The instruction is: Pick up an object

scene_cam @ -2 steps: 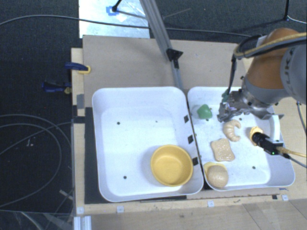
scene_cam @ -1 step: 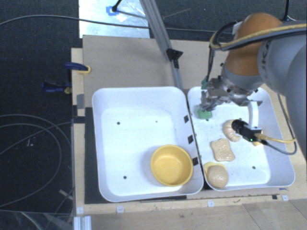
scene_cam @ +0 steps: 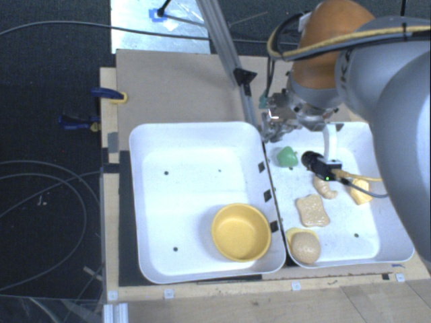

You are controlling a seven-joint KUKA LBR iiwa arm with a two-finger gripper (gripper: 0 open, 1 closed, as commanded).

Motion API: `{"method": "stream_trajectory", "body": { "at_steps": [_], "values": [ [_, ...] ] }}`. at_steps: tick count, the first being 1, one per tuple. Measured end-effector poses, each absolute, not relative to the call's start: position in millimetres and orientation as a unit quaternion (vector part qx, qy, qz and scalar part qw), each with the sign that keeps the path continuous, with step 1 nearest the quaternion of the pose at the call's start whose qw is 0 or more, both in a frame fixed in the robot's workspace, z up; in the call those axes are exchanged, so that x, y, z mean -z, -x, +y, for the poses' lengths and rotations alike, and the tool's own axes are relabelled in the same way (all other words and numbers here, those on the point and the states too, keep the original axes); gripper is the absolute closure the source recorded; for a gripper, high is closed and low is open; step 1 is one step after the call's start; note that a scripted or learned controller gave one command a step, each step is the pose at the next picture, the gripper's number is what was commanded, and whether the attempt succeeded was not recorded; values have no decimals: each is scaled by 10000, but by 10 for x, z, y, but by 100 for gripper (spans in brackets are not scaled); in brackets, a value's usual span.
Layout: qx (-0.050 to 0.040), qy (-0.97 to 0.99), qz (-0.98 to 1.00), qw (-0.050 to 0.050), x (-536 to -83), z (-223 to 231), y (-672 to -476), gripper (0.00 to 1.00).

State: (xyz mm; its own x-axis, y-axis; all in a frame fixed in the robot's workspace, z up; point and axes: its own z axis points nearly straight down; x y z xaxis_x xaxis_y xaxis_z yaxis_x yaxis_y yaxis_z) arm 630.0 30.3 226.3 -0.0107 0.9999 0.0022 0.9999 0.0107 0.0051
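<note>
Camera view: hand [scene_cam: 276, 125] low at the far end of the right bin [scene_cam: 377, 247], close to the wall between the bins.

Wide or narrow, impossible to tell. Just in front of the hand, a small green piece [scene_cam: 288, 157]. Further off toward the near rim, a tan biscuit [scene_cam: 313, 210] and a pale round lump [scene_cam: 305, 247]. Off to the side in the other bin, a yellow bowl [scene_cam: 241, 231]. Likely trouble: closing beside the green piece instead of around it and nudging it away, or catching that wall on the way down.
</note>
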Motion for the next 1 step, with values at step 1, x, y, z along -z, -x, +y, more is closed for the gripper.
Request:
{"method": "stream_trajectory", "body": {
  "at_steps": [1],
  "values": [
    [-15, -7038, 7104, 4, -2221, 768, -6393, 100]
  ]
}}
